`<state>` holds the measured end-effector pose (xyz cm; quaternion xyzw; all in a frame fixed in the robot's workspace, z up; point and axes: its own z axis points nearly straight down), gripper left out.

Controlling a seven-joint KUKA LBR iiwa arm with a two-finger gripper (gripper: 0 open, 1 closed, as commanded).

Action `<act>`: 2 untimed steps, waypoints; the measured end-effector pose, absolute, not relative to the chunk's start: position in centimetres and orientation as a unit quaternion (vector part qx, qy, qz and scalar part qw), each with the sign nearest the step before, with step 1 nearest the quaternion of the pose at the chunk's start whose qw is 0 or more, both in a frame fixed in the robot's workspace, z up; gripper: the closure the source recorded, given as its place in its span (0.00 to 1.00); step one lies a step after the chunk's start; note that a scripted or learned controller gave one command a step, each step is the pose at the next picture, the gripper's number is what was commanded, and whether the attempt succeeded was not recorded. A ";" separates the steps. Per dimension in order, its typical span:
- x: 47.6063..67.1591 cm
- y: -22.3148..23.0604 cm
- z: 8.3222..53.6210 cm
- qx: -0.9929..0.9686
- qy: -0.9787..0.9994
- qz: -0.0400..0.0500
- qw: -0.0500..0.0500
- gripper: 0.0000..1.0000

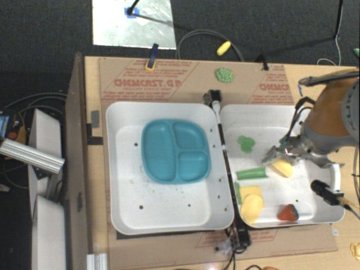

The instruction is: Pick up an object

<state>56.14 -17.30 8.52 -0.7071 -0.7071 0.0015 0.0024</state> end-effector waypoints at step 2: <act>54.2 -21.0 20.3 -0.708 -0.706 -0.002 -0.006 1.00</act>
